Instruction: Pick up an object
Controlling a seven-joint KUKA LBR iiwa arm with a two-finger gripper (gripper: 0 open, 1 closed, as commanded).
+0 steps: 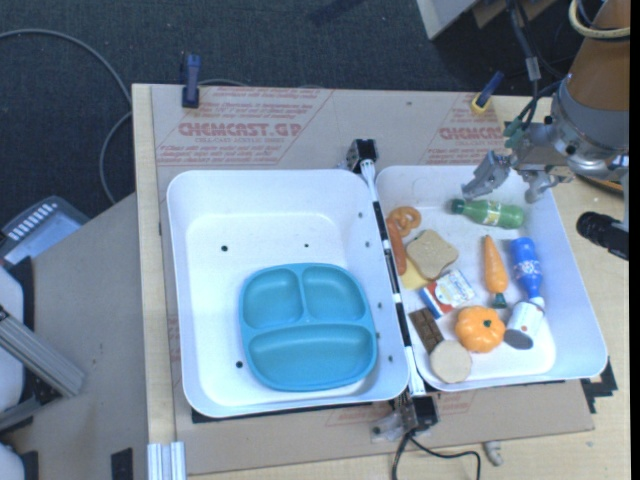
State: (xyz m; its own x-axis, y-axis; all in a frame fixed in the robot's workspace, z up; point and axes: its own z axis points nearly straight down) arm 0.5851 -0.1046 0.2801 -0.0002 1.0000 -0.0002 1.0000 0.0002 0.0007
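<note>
My gripper (510, 185) hangs over the far end of the right bin (585, 313), its two fingers spread open with nothing between them. Just below it lies a green bottle (489, 212) on its side. Nearer the camera in the same bin are a pretzel (404, 219), a bread slice (432, 254), a carrot (493, 264), a blue bottle (527, 266), a small white packet (456, 288), an orange fruit (480, 329), a dark chocolate bar (425, 328) and a round cracker (450, 363).
The left bin (200, 218) holds a blue divided plate (305, 325). A black clip (362, 153) sits where the two bins meet at the far side. The arm's grey wrist and orange band (600, 78) rise at the upper right.
</note>
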